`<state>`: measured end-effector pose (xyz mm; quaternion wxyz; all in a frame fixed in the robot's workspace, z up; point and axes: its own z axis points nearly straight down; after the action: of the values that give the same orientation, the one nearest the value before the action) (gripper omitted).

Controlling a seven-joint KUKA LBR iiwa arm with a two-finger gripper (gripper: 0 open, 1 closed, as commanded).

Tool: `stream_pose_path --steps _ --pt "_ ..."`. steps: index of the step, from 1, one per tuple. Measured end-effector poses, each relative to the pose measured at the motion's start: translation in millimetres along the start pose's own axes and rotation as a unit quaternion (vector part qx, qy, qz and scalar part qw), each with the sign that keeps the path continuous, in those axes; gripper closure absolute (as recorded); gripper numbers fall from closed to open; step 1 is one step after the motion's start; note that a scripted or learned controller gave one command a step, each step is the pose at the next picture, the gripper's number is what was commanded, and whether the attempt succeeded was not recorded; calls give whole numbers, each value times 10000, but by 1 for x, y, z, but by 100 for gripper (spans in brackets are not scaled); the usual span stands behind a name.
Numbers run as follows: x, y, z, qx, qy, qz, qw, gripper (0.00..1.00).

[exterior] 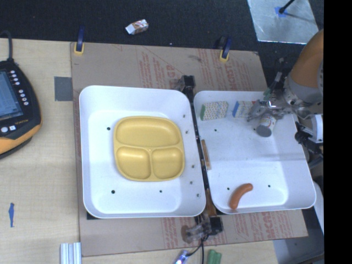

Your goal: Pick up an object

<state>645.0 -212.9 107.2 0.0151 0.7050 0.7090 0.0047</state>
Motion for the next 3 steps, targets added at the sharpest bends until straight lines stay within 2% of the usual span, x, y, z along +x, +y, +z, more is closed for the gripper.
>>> stream_pose_path --steps 1,2,3 --pt "-1 -5 1 -14 12 -5 10000 0" --pt "0 19 1 27 43 -6 10000 0" --pt "0 13 -3 -56 8 -4 10000 100"
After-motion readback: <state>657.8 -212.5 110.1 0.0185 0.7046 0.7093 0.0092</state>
